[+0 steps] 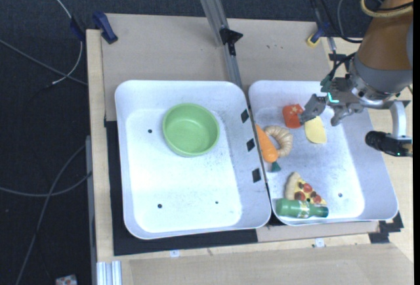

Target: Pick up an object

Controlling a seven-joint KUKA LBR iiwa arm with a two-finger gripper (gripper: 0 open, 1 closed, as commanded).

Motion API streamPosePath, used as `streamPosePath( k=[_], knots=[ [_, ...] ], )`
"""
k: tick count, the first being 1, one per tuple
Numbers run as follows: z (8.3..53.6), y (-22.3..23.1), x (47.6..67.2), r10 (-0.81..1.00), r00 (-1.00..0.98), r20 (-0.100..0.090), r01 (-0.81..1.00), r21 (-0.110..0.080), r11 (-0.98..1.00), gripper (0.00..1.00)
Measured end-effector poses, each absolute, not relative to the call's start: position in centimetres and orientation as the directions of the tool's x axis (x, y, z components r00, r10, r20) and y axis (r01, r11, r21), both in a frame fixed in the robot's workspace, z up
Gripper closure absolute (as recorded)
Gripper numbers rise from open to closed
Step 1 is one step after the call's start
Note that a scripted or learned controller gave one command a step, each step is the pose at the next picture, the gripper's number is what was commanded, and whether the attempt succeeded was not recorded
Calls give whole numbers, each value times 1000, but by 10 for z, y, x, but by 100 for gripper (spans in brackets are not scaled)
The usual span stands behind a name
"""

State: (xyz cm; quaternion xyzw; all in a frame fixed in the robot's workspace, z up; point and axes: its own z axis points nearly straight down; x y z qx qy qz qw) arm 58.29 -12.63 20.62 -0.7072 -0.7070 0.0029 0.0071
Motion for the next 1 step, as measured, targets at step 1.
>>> streamPosePath(
  k=[1],
  knots=[
    [209,-126,584,1000,0,5,1000,-8,0,0]
  ],
)
